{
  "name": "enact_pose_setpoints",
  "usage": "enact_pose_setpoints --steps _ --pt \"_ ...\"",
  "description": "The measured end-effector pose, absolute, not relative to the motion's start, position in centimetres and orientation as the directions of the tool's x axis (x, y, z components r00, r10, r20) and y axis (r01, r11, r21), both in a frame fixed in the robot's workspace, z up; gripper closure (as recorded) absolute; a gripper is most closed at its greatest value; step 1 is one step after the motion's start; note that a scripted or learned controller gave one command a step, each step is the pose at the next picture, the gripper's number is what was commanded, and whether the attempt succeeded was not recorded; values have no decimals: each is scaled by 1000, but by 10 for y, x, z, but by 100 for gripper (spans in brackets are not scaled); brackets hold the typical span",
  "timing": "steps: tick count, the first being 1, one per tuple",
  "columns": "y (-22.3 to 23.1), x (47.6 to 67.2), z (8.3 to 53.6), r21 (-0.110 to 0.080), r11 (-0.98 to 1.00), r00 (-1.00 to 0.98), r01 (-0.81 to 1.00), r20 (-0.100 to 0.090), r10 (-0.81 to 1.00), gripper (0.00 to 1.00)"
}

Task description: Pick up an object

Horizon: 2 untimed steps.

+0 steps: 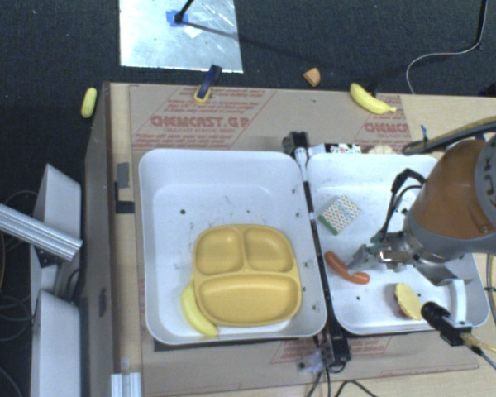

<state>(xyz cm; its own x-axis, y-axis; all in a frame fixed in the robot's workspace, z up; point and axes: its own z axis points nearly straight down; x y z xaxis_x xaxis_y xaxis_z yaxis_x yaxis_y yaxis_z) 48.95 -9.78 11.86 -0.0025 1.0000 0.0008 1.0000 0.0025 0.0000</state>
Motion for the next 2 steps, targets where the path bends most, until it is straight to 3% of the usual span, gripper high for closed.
enact_pose_setpoints --steps 1,2 --pt "-89 487 84 0 0 0 1000 0 1000 0" --pt "-96 501 85 2 1 -1 1000 0 1000 0"
